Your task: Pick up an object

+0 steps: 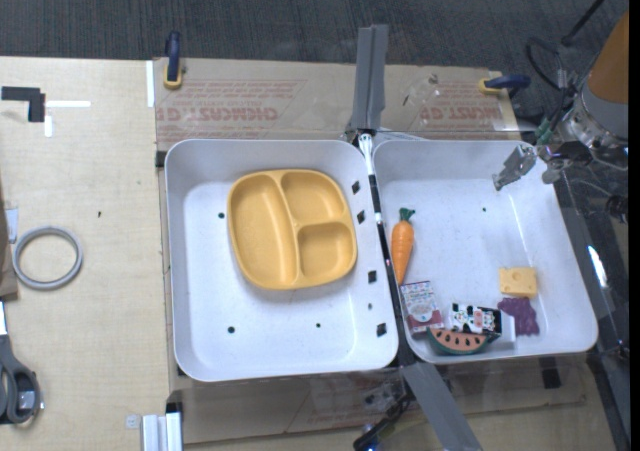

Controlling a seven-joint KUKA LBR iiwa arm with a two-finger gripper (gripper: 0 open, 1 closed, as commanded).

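A dark carpeted floor runs along the far side, and the pale wooden bench [80, 339] carries the work area. At the bench's left edge lie a grey tape ring [45, 257] and, nearer, a pair of scissors [15, 389].

The left bin [190, 339] holds a yellow divided plate [292, 229], lying flat near its centre.

The right bin [560, 229] holds the candidate objects. A toy carrot [401, 245] lies against the left wall. Along the near wall, from left to right, sit a small printed packet [420, 303], a watermelon slice [463, 342], a black-and-white carton [478, 319], a purple grape piece [522, 315] and a cheese wedge [518, 282].

The end effector [515, 167] hovers at the far right corner of the right bin, well apart from every object. Its fingers are too small and blurred to show whether they are apart or together; nothing is visibly between them.

Judged step: approach, prior to grasp. The next move calls for travel toward the near side, alignment over one isolated object such as the cheese wedge or carrot, then descent.
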